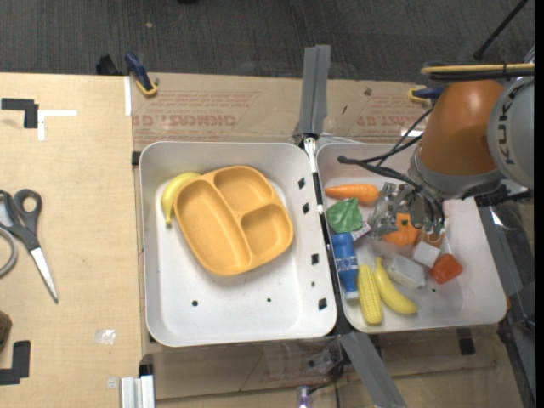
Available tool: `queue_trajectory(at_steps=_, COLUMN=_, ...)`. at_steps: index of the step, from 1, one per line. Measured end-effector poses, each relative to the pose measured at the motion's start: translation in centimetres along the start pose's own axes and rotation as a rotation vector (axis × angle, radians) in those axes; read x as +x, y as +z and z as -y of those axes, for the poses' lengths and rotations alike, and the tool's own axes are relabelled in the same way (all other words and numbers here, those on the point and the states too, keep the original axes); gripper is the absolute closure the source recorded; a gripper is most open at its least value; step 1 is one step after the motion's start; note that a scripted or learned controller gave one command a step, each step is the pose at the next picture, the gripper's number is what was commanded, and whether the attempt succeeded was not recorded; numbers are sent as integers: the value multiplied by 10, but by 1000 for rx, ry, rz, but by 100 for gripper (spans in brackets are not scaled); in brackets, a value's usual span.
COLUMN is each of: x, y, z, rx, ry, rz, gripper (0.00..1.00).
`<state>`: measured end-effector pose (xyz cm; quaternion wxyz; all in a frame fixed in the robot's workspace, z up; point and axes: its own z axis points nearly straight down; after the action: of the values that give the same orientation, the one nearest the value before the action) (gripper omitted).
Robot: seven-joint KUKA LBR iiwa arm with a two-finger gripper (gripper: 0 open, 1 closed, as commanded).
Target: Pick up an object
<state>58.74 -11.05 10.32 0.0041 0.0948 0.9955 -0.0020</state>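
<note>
the gripper (406, 217) is hovering low in the right bin (484, 313) over an orange object (401, 235) near the bin's middle, its grip impossible to tell, needing a centred, straight descent.

Setting: a robotics lab or test bench, not a home.
Arm: a grey industrial arm with an orange band (459, 134) reached over the bench.
Bench: plywood top (68, 228) with cardboard sheeting (221, 109), held by a blue clamp (140, 73).
Bins: two shallow white bins (161, 313) side by side, holding plastic toy food.
Tools: scissors (32, 240) lay on the plywood.
Floor: dark carpet (255, 15).
</note>
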Motion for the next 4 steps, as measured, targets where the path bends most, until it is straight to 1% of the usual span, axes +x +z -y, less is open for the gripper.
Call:
queue_trajectory(at_steps=1, x=-72, y=-102, z=89, rx=-3, ry=-377, rz=0, gripper=100)
queue_trajectory(at_steps=2, x=-72, y=-101, z=88, rx=-4, ry=-377, rz=0, gripper=0)
queue_trajectory(at_steps=3, x=-55, y=-11, z=102, rx=0, ry=-254, rz=17, gripper=0)
queue_trajectory(at_steps=4, x=-41, y=-5, z=108, rx=2, ry=-116, rz=29, gripper=0)
